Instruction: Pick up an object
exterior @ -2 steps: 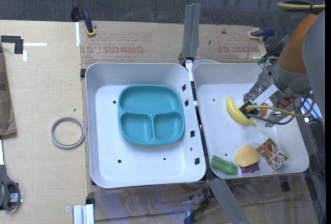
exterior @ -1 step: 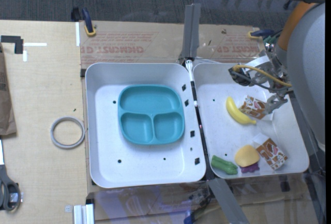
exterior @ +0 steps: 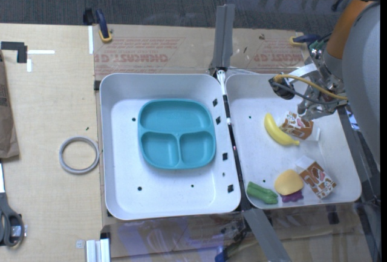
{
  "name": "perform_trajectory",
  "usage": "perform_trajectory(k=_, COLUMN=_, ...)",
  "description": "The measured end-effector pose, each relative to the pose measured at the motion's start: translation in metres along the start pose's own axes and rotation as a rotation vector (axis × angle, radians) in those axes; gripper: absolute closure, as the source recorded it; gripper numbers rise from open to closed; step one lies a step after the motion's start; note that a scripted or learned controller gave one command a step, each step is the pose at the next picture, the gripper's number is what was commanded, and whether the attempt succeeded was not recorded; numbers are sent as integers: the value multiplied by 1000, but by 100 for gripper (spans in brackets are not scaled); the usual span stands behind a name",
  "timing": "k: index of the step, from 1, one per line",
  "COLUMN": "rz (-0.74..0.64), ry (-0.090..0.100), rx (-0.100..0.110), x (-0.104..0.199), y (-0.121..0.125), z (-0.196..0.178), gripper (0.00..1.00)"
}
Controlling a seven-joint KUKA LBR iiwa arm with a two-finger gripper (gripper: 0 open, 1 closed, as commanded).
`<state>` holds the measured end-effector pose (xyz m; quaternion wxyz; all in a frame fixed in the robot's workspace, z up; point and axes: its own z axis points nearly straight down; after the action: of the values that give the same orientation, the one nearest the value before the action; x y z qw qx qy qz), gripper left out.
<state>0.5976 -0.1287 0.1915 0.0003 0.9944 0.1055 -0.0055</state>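
Lying in the right bin [exterior: 338, 152], the loose items fall into two groups. A banana [exterior: 279, 131] rests near the middle of the bin, curved, with a small brown-and-white packet [exterior: 298, 126] touching its right side. Toward the front edge sit a green piece [exterior: 262, 193], a round yellow piece [exterior: 288, 182] with a purple piece [exterior: 293, 196] tucked just under it, and a second brown-and-white packet [exterior: 318, 180] to their right.

The gripper [exterior: 309, 104] is low over the first packet, just beside the banana's upper end. Cables and metal parts crowd the spot, so how far the claw is open, and whether it has hold of anything, cannot be told. The arm [exterior: 363, 55] enters from the right, grey, with its orange band at the upper right.

The left bin [exterior: 118, 152] holds a teal divided plate [exterior: 178, 134] with three compartments, set flat near the centre. A grey bar [exterior: 224, 37] runs back from the junction between the two bins.

On the bench [exterior: 48, 115] to the left of the bins lies a grey ring [exterior: 78, 154], well apart from the bin wall. A blue-handled clamp [exterior: 101, 23] sits at the back edge, scissor handles [exterior: 11, 227] show at the lower left corner, and a brown object [exterior: 7, 115] lies along the left edge.
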Motion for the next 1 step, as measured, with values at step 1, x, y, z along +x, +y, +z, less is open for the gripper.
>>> perform_trajectory(k=1, rz=1, ry=-1, rx=0, x=0, y=0, z=0, gripper=0)
